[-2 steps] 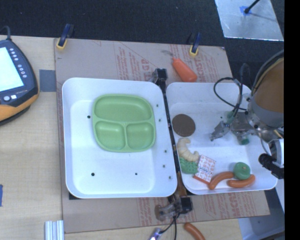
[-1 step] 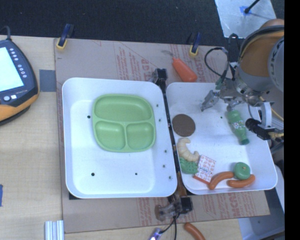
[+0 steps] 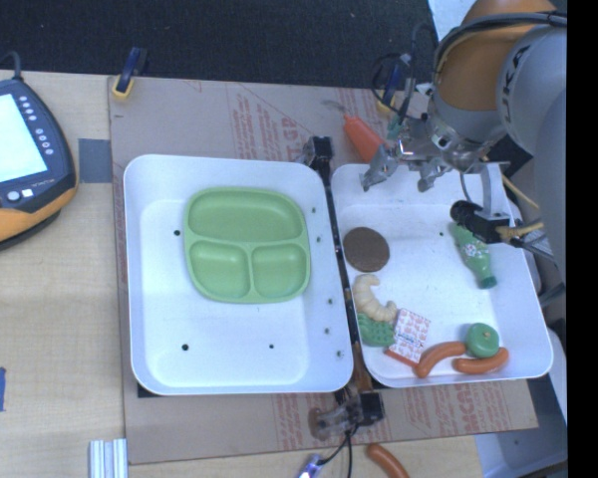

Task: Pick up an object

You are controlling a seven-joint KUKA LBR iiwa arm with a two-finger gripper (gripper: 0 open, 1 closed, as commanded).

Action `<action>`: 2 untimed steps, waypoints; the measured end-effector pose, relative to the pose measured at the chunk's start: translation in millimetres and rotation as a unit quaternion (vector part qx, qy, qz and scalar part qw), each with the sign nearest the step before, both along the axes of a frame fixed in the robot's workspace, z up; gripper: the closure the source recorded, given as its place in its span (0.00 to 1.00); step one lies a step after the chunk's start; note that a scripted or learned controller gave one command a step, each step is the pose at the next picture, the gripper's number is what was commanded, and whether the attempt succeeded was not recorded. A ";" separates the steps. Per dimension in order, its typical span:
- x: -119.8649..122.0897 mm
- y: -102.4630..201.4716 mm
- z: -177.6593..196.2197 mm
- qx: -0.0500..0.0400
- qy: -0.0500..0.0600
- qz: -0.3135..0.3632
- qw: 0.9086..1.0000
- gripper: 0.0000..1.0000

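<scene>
White bin [image 3: 538, 297] on my right holds the green bottle [image 3: 473, 252] near my fingers [image 3: 407, 172], which hang spread apart with nothing in them, so next I drop down and squeeze.

Lighting is bright and even. Both white bins [image 3: 149, 366] left of and below the gripper [image 3: 407, 172] show soft shadows; focus is slightly soft.

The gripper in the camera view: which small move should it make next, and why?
Probably move toward the brown disc and come down over it. The gripper hangs at the far edge of the right bin with nothing between its fingers, and the disc is the nearest thing, lying apart from the rest.
</scene>
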State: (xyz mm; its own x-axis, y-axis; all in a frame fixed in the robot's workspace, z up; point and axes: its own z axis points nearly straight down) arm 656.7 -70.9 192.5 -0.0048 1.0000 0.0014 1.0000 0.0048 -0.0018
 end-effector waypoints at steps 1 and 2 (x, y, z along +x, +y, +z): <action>-72.4 -19.8 -0.9 -0.001 0.001 0.000 1.000 0.00; -137.9 -75.5 -62.1 -0.001 0.002 -0.001 1.000 0.00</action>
